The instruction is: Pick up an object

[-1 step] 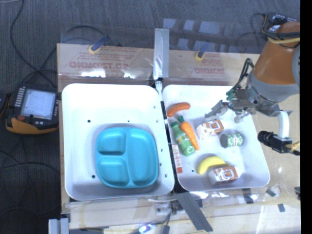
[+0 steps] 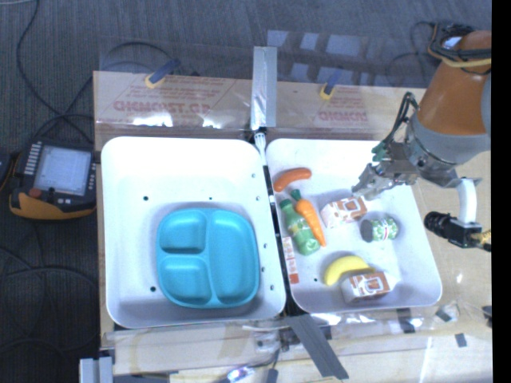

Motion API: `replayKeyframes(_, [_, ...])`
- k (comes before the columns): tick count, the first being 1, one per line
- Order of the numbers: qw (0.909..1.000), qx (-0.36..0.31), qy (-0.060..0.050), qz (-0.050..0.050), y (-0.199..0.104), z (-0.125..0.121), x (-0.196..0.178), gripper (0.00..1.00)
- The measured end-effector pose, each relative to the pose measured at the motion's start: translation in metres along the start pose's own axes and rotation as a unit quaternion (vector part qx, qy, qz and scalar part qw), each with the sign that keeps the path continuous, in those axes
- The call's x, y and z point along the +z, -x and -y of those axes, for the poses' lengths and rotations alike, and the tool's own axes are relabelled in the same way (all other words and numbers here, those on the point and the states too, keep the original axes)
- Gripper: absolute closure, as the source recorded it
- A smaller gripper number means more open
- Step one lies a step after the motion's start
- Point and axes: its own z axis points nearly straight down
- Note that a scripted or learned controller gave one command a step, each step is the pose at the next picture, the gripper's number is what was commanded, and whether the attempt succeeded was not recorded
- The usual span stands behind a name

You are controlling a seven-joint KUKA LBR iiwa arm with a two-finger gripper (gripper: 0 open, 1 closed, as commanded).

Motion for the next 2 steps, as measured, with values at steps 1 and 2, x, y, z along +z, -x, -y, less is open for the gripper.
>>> replayKeyframes(1, [1.0, 0.0, 0.0, 0.0, 0.0, 0.0, 0.0, 0.0])
replayKeyframes(2, [0.9999, 0.012, 0.001, 0.002, -0.021, -0.05, 0.095, 0.0])
